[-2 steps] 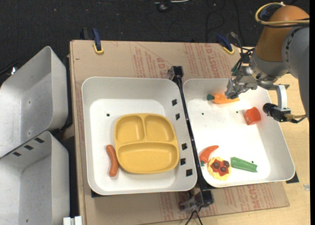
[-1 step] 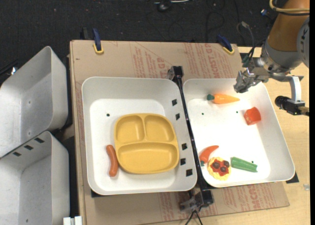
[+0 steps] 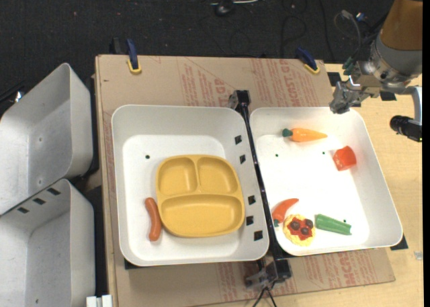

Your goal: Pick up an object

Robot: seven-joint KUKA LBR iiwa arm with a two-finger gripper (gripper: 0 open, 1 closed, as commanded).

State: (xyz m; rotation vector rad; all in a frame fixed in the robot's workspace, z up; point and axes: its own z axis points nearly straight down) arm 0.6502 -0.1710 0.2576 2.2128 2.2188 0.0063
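Nothing is lifted yet: the hand (image 3: 340,103), its grip state impossible to tell, hovers at the right bin's (image 3: 380,185) far rim, near the toy carrot (image 3: 308,135) lying inside.

Two bins side by side on bench, touching along mid divider. Left bin (image 3: 127,164): divided plate (image 3: 199,195) at centre; sausage (image 3: 154,219) just left of plate's near corner, lengthwise. Right bin (image 3: 386,198): carrot (image 3: 306,135) at far end, lying crosswise; cup (image 3: 345,158) near it, to right & nearer cam. Near end: chilli (image 3: 283,209) by left wall, pizza slice (image 3: 299,228) just beside it, bean pod (image 3: 333,224) right of pizza. Gripper (image 3: 340,103) over far right corner of right bin, well apart from items.
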